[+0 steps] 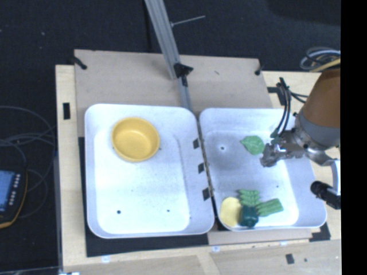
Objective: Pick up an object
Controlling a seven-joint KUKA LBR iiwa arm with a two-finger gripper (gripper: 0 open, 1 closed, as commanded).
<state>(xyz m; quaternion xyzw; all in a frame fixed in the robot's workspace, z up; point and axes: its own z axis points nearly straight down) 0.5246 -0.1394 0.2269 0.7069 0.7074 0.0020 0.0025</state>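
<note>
Just left of jaws [269, 158]: green piece [252, 144]

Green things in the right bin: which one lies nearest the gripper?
The small pale-green piece, alone in the right bin's upper half, just left of the gripper. The other green pieces cluster at the bin's near edge.

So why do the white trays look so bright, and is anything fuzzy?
In the camera view, overhead light washes out the left bin and the right bin, leaving grey shading near their rims; the yellow bowl stays clear, while the gripper and the green leaf look soft and a bit blurry.
</note>
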